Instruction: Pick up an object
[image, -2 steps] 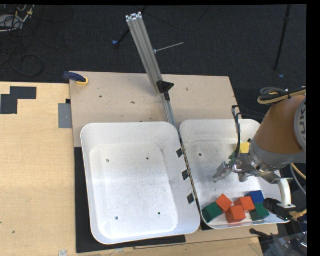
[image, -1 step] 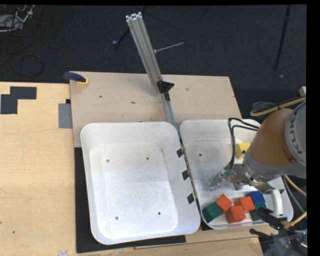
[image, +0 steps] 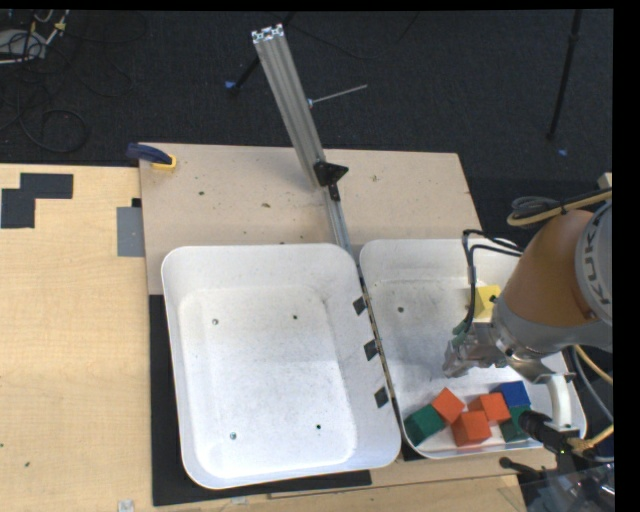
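My gripper (image: 462, 358) hangs low inside the right bin (image: 420, 300), near the middle of its floor. Just below it lies a cluster of blocks at the bin's front corner: an orange block (image: 448, 405), a second orange block (image: 472, 428), a third orange block (image: 494, 406), a green block (image: 424, 424) and a blue block (image: 515, 394). A yellow block (image: 486, 299) lies behind the arm at the bin's right side. Nothing is visible between the gripper's tips.
The left bin (image: 200, 300) lies beside the right one, with black clips along the shared wall (image: 368, 348). A slanted aluminium rail (image: 296, 110) rises behind the bins. A dark green block (image: 515, 430) sits at the right bin's front edge.
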